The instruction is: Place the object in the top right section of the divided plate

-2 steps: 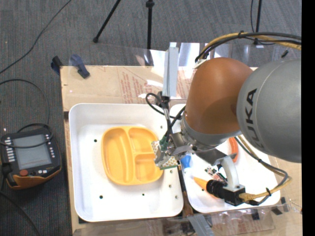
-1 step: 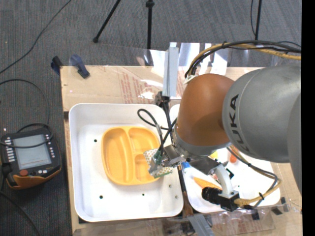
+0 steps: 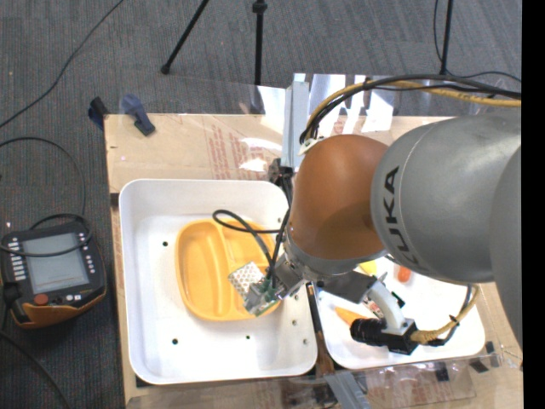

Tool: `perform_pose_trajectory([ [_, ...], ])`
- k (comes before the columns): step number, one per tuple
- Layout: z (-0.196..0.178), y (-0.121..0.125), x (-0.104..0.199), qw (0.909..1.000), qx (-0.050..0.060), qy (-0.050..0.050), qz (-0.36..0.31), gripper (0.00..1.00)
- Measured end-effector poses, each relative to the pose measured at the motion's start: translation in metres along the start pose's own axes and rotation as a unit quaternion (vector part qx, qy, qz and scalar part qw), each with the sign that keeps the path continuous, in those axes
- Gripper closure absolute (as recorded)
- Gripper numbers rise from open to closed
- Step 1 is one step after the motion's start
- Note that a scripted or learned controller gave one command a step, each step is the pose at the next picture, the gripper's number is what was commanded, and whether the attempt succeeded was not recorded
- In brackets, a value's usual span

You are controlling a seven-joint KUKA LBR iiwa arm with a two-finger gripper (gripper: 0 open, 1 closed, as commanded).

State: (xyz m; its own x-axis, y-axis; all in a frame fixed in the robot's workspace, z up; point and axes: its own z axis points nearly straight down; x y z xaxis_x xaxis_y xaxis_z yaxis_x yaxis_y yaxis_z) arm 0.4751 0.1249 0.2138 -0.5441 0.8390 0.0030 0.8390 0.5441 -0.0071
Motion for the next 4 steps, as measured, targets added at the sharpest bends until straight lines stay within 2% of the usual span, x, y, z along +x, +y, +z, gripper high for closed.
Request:
perform_pose_trajectory([
  [1, 0.089, 0.049, -0.045, 0.9649, 0.001, 0.0, 0.263, 1.0],
  [2, 0.037, 0.055, -0.028, 0.9646, 0.0, 0.0, 0.264, 1.0],
  [3, 0.036, 0.053, 0.017, 0.9758, 0.001, 0.0, 0.219, 1.0],
  [4, 0.036, 0.053, 0.017, 0.9758, 0.001, 0.0, 0.219, 0.0],
])
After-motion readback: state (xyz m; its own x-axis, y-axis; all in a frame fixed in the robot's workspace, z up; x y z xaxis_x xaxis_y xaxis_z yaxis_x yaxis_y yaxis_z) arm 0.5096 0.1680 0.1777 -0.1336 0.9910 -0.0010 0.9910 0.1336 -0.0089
